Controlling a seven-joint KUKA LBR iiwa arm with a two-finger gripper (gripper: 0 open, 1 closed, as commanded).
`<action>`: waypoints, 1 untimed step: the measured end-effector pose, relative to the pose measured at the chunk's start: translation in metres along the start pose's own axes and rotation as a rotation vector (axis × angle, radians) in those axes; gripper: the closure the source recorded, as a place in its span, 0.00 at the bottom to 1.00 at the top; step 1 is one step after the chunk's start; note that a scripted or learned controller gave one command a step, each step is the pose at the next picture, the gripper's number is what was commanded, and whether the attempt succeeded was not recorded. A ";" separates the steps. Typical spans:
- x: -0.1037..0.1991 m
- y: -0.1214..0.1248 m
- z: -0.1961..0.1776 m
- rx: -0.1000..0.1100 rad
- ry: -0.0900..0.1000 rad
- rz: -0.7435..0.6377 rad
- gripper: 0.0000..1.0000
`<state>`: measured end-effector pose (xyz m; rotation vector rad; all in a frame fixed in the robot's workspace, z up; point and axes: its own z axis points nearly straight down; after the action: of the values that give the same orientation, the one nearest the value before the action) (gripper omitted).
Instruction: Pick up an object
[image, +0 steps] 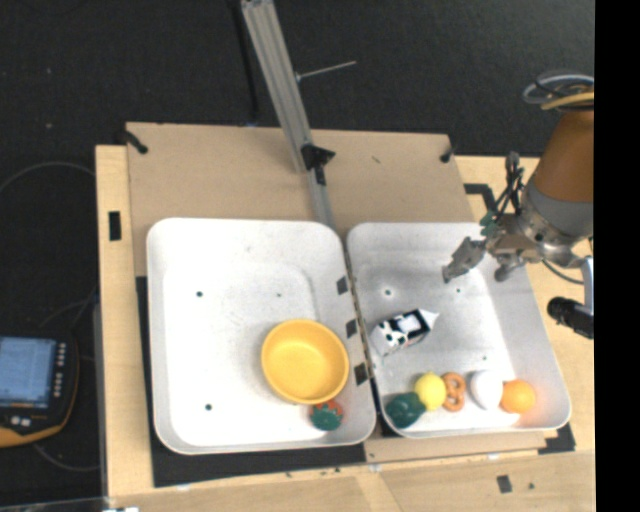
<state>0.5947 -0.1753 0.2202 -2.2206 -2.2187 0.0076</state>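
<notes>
My gripper (483, 259) hangs over the far right part of the right bin (450, 250), open, with nothing between its fingers. A black-and-white cow toy (403, 329) lies in that bin's middle left, below and left of the gripper. Along the bin's near edge sit a dark green object (405, 408), a yellow ball (431, 390), an orange ring-shaped piece (454, 391), a white ball (486, 389) and an orange ball (518, 396). In the left bin (215, 280) a yellow bowl (304, 360) sits near the front right, with a small teal and red object (327, 416) just in front of it.
A grey metal pole (285, 95) slants up from between the bins at the back. A handheld pendant (33, 385) with a screen lies off the bench at the left. The bench's cardboard surface (250, 170) lies behind the bins.
</notes>
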 end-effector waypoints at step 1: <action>-0.005 -0.007 0.046 -0.001 0.000 0.000 0.00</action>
<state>0.5871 -0.1802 0.1746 -2.2216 -2.2191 0.0064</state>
